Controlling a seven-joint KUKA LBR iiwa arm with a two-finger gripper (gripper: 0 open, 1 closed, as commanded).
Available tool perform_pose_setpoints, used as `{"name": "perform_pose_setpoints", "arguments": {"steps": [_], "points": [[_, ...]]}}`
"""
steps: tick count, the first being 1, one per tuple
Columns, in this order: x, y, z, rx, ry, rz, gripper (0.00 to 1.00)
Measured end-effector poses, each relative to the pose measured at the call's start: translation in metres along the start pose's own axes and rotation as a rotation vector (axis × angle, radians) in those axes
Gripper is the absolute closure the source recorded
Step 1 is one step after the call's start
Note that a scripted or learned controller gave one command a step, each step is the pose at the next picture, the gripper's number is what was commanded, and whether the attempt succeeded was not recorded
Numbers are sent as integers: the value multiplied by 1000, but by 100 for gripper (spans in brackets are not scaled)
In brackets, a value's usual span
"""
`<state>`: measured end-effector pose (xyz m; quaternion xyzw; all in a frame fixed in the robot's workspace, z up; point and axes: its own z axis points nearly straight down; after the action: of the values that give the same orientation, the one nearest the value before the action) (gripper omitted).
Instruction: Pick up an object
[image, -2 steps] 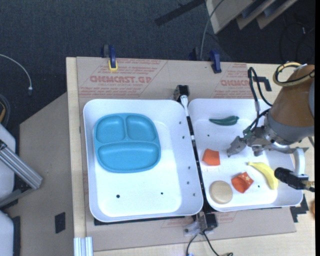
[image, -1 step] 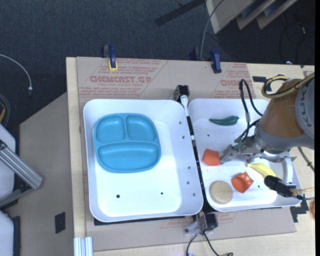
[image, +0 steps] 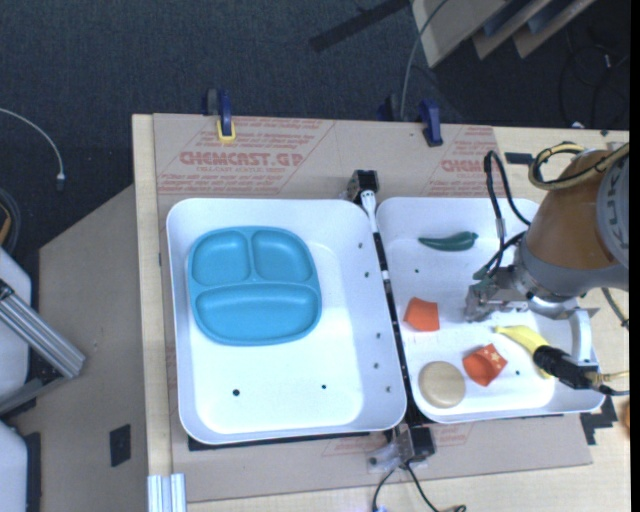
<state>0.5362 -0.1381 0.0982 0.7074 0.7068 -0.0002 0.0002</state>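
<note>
Camera view. Right bin (image: 450, 275), mid-right of frame: orange block (image: 422, 314), apart from and just left of the gripper (image: 487, 303). Likely light, stiff and flat-faced; grasp across opposite faces. Gripper opening: cannot tell. Neighbours: banana (image: 518, 337), pepper (image: 448, 240).

right bin (image: 445, 275) crowded, left bin (image: 290, 392) front open

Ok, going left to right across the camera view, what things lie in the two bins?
blue divided plate → orange block → red piece → yellow banana. The tan disc and green pepper overlap in order, so omitted.
</note>
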Motion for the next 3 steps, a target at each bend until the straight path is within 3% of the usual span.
{"name": "perform_pose_setpoints", "arguments": {"steps": [3], "points": [[-3,21,-169,-6,-2,-2,100]]}}
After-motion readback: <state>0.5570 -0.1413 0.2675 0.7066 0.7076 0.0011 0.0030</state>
